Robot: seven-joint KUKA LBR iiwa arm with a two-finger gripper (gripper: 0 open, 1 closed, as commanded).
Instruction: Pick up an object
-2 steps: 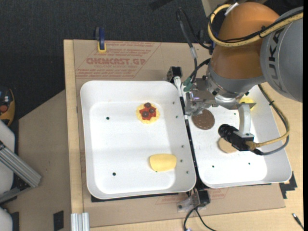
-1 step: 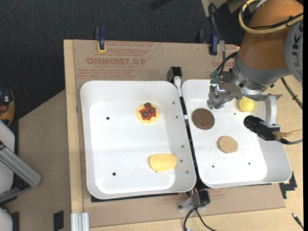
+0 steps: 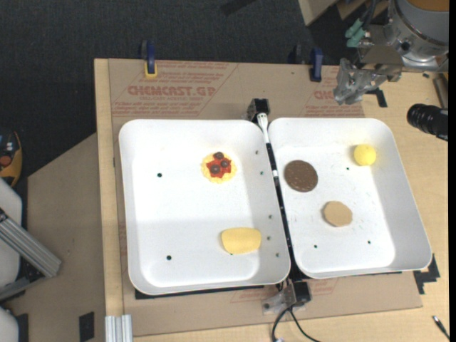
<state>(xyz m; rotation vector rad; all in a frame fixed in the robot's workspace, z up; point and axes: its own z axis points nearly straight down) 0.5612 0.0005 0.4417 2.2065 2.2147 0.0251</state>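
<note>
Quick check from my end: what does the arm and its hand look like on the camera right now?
The arm is light grey and rounded, with an orange band at its top. Below it sits a boxy metal wrist with dark cables and a small teal fitting on its side. The hand is dull grey metal.

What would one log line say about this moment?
gripper: above bench beyond right bin | holding: nothing seen | yellow ball: in right bin

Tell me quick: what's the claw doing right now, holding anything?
Claw: above the bench behind the right bin, nothing seen between its fingers; open or shut cannot be told from this view.
</note>
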